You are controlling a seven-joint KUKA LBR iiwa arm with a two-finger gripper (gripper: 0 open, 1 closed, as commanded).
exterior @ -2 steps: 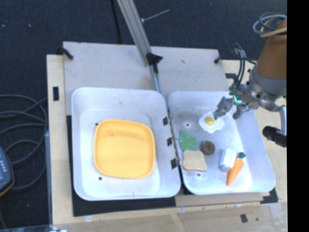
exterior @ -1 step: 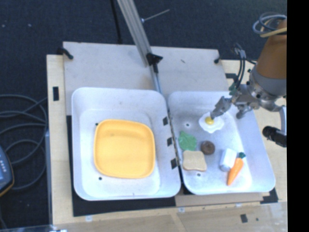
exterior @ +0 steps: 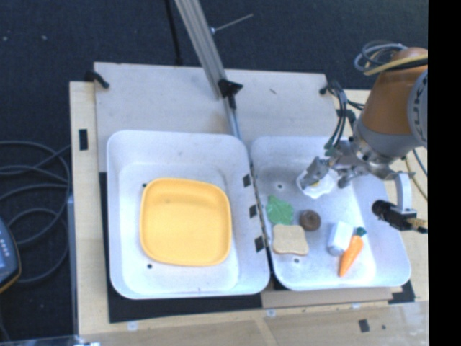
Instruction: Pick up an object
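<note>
A white object sits between the jaws, off the bin floor.

Right bin's back-left floor open, front crowded by toast, carrot, brown disc, green piece

A robotics lab: a wooden bench on dark carpet, loose cables, and a metal camera pole.

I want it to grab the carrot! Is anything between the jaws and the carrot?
Nothing visible blocks it. The gripper hangs over the right bin, the carrot lies lower right of it, and the small white object only touches the carrot's left side.
</note>
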